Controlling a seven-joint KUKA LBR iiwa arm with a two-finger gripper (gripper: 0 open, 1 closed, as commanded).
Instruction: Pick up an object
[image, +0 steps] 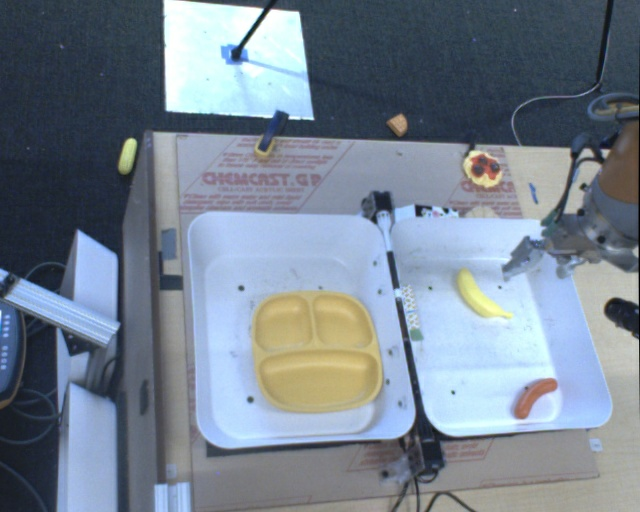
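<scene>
While nothing is held, the right bin (575, 330) is overhung by the pincer (545, 257), whose opening cannot be told. The banana (482, 296) lies just left and below it; the sausage (535, 397) farther below. Descent should be centred across the banana's middle.

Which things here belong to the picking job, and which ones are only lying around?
For the job:
- gripper, over the right bin
- banana, in the right bin
- sausage, in the right bin
- yellow divided plate, in the left bin

Just lying about:
- small tart on the bench
- yellow piece on the floor
- brown piece on the floor
</scene>
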